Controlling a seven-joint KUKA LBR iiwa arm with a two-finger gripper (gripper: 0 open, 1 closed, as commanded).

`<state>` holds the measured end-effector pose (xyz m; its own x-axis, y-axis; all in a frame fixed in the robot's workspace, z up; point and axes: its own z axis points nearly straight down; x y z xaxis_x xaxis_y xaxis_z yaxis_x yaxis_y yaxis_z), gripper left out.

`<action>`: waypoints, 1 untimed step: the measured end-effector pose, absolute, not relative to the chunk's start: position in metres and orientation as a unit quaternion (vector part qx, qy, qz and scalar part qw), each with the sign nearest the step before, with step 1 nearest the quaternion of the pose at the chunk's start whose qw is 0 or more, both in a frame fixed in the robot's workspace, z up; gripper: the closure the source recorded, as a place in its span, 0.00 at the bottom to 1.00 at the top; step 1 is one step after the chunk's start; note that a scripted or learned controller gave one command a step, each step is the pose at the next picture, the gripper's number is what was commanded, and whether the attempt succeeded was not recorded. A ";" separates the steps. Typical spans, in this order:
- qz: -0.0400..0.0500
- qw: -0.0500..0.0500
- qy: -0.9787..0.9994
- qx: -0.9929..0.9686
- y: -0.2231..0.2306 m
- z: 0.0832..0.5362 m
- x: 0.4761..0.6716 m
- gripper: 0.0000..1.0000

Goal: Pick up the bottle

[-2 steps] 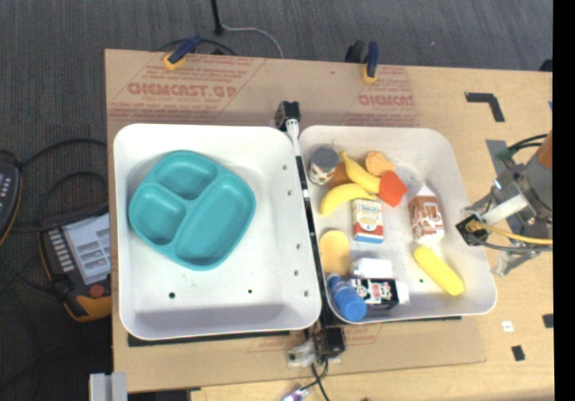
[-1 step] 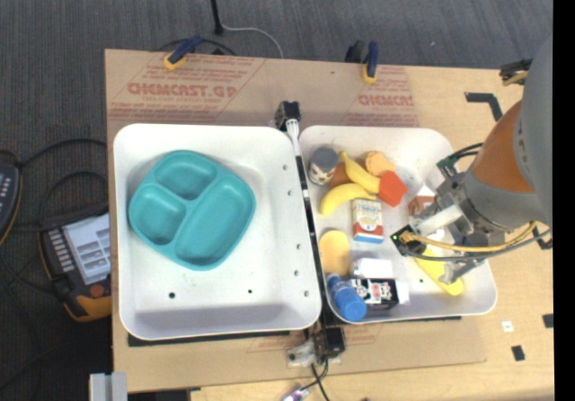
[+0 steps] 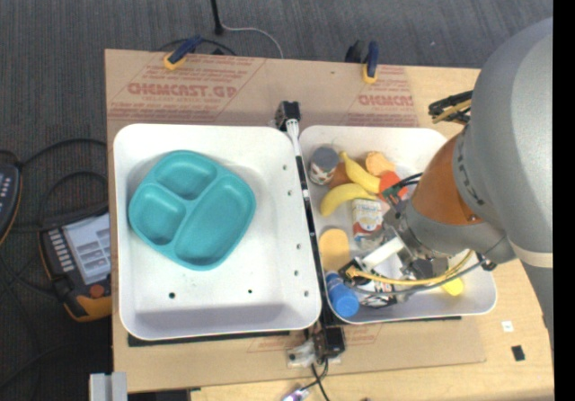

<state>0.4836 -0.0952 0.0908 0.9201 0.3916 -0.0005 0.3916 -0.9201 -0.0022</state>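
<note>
Bottle [image 3: 342, 298], blue-capped, lies in the near-left corner of the right bin [image 3: 481, 298], just left of the tool [image 3: 388, 266] and slightly nearer the camera, hard against the bin wall. Whether the tool is spread or pressed together I cannot tell; wires and the wrist hide it. A good grasp likely means shifting left, lining up across the bottle's narrow width, and descending clear of the wall and the yellow block [image 3: 333, 245] just behind it.
</note>
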 end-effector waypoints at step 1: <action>0.002 0.000 -0.202 -0.979 -0.163 0.123 0.483 0.00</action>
